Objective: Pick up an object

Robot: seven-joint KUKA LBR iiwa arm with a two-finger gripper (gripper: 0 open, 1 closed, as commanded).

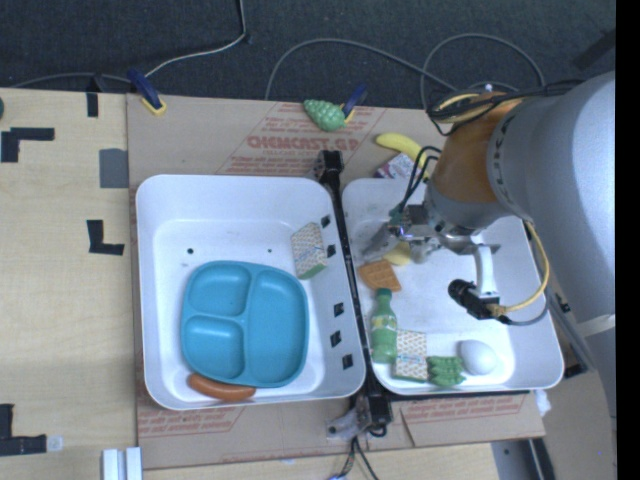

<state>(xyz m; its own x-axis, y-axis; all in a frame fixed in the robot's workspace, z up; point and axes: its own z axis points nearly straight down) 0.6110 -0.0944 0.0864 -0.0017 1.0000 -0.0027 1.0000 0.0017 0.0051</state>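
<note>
Nearest the camera, a hot dog (221,388) lies crosswise at the left bin's (160,268) front edge, touching a blue plate (244,322); a sponge (309,249) leans by the divider. Along the right bin's (530,368) front sit a green bottle (383,324), upright in the picture with its cap toward the arm (560,158), a checkered packet (410,355), a green lump (446,370) and a white egg (477,356). An orange piece (380,275) lies above the bottle, just beside the gripper (408,233), which hangs low over the bin's rear left; whether it is apart or together, I cannot tell. On the table (60,268) behind lie a banana (397,145) and a green toy (325,114).
</note>
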